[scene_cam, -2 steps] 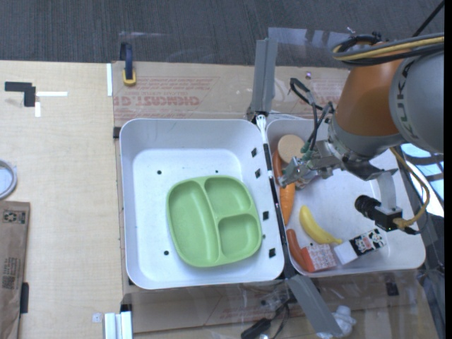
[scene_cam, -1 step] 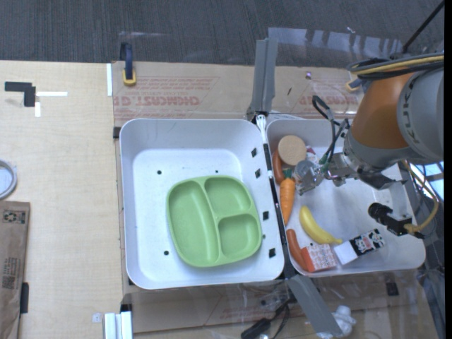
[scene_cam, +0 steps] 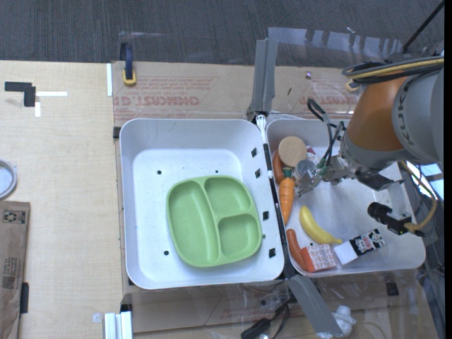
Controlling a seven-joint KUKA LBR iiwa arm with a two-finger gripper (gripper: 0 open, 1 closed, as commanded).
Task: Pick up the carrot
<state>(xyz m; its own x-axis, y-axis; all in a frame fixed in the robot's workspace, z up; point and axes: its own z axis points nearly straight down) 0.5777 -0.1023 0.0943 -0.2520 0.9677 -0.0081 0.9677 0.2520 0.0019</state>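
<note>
Crowding is the hazard. Well left of the fingers, a green divided plate (scene_cam: 214, 219) lies in the left bin (scene_cam: 134, 189). The carrot (scene_cam: 286, 198) lies along the right bin's (scene_cam: 395, 260) left wall, just left of the fingers (scene_cam: 308, 177), whose opening I cannot tell. Just below, a banana (scene_cam: 316, 227) could get nudged; the wall could block a finger.

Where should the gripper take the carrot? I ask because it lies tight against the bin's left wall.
Grip the carrot across its thick upper half, coming straight down. It lies lengthwise along the right bin's left wall, so the fingers probably fit best closing across its width there; the gripper hovers near that end.
</note>
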